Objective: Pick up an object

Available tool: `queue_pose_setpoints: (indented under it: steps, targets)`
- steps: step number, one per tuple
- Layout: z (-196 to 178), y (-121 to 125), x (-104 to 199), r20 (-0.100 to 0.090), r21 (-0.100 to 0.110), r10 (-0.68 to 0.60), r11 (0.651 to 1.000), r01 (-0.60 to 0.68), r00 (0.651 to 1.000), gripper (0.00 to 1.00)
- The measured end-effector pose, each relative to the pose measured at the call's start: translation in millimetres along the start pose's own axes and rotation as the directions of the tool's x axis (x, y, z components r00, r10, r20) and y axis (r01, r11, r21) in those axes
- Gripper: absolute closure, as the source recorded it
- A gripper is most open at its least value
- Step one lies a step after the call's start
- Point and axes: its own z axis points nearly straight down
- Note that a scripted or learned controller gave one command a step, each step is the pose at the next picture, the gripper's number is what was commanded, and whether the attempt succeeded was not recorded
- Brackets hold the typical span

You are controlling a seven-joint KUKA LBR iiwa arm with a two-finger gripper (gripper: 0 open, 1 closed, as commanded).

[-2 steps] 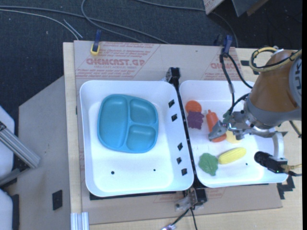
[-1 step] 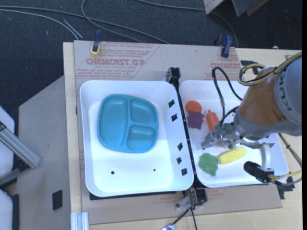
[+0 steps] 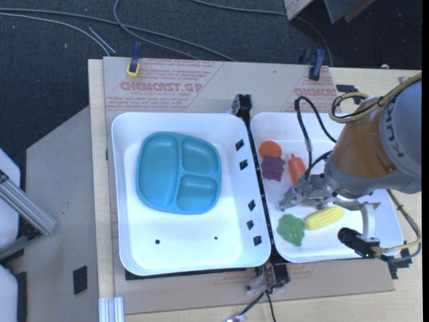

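The right bin (image 3: 382,247) holds several toy foods. An orange piece (image 3: 270,148) lies at its far left, with a purple piece (image 3: 272,168) just in front of it and an orange carrot (image 3: 295,168) to their right. A green broccoli-like piece (image 3: 291,228) and a yellow corn cob (image 3: 324,217) lie nearer the front. My gripper (image 3: 298,196) hangs low over the bin's middle, between the carrot and the broccoli, just left of the corn. Nothing shows as held in it.
In the left bin (image 3: 124,180) lies a blue divided plate (image 3: 179,172). A black divider with clips (image 3: 251,180) runs between the two bins. The arm's grey and orange body (image 3: 369,146) covers the right bin's far right part.
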Motion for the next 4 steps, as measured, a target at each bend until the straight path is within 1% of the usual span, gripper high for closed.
queue_pose_setpoints:
  steps: [1, 2, 3, 4]
  targets:
    - [-11.3, 0.5, 0.1, 0.000, -0.002, 0.001, 1.000, -0.001, 1.000, 1.00]
    - [-74.7, 1.0, -2.7, 0.003, -0.010, -0.001, 1.000, 0.001, 1.000, 1.00]
    - [-119.6, 6.0, -7.4, 0.003, -0.009, -0.001, 1.000, 0.001, 1.000, 1.00]
    - [-149.4, 7.0, -7.4, 0.003, -0.009, -0.001, 1.000, 0.001, 1.000, 1.00]
